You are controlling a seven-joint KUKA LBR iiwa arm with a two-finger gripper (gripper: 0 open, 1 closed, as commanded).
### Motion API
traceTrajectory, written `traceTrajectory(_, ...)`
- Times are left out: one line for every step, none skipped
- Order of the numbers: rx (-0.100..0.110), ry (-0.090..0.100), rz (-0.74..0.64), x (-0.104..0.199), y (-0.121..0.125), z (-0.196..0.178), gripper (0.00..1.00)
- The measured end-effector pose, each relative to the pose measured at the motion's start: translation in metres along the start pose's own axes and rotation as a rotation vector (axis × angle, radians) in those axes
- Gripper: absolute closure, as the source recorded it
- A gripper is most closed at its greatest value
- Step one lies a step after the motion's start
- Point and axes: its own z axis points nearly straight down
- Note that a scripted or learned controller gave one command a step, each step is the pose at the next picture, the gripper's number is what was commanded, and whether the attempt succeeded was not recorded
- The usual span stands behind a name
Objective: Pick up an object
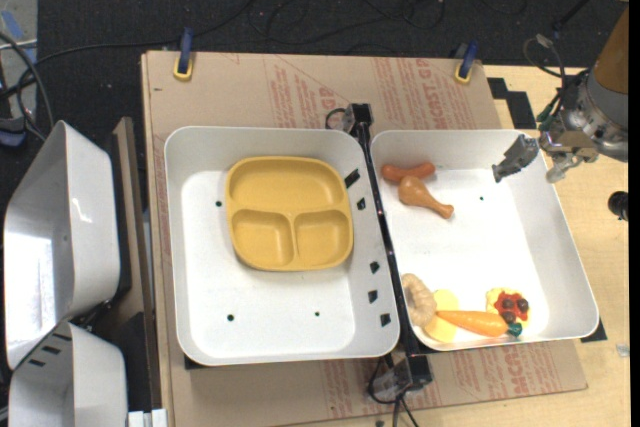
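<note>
The right bin (545, 215) holds several toy foods. An orange sausage (408, 172) and a tan chicken drumstick (427, 198) lie near its back left corner. An orange carrot (472, 322), a beige lumpy piece (417, 299) and a yellow piece with red berries (509, 304) sit along its front edge. My gripper (535, 162) hangs over the bin's back right corner, open, with nothing between its fingers. It is well to the right of the drumstick and apart from every item.
The left bin (200, 295) carries a yellow divided plate (290, 213). A black divider (378, 225) runs between the bins. Both stand on a cardboard sheet (280, 85) held by yellow clamps at the back. Grey boxes (60, 225) stand at the far left.
</note>
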Motion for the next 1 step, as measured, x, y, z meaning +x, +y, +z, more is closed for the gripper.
traceTrajectory(-0.011, -0.003, -0.003, 0.0004, 0.0025, -0.0062, 0.00)
